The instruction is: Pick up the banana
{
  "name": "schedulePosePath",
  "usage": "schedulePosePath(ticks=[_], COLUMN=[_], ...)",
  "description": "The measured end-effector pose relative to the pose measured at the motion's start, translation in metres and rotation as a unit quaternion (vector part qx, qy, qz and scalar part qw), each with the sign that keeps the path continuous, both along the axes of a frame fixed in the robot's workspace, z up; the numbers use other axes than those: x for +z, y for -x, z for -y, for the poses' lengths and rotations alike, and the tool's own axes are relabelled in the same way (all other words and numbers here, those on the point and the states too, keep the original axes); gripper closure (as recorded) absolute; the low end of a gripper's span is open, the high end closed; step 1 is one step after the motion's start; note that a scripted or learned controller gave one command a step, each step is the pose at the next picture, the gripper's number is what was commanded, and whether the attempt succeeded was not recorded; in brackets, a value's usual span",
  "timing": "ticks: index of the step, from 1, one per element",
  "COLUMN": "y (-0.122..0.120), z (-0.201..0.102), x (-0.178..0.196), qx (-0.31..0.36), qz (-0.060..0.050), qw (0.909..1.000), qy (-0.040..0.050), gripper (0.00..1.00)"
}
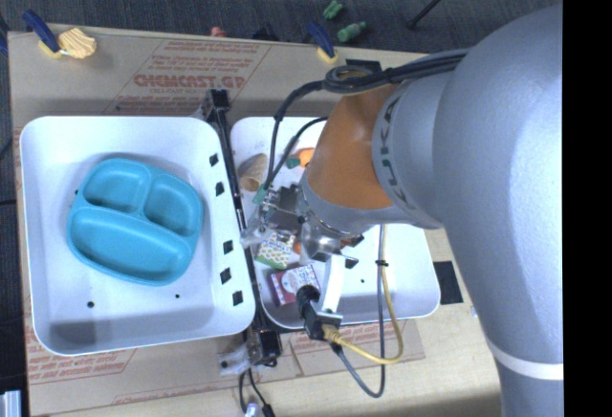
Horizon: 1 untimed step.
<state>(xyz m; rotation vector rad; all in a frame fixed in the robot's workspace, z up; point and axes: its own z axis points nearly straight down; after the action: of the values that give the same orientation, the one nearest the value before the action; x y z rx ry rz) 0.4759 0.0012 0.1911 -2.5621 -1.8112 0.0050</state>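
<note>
One grey arm (478, 186) reaches from the right over two white bins: the left bin (57, 214) holds one blue divided tray (136, 219), and the right bin (402, 272) lies under the wrist. One gripper (287, 233) hangs low among small cluttered items. No banana can be picked out; it may be hidden beneath, so its direction and long axis cannot be told.

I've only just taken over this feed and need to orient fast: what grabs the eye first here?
The big grey arm with its orange band dominates, reaching in from the right and covering most of the right bin. Next is the bright blue divided tray lying alone in the left bin. Under the wrist, a clutter of small items sits in the right bin; I can't pick out a banana there.
</note>
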Motion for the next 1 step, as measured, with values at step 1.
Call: schedulePosePath(ticks=[1], y=[-0.0009], z=[0.0989], x=[0.1485], qx=[-0.033], qz=[0.002], qw=[0.9995], qy=[0.001], gripper=[0.0])
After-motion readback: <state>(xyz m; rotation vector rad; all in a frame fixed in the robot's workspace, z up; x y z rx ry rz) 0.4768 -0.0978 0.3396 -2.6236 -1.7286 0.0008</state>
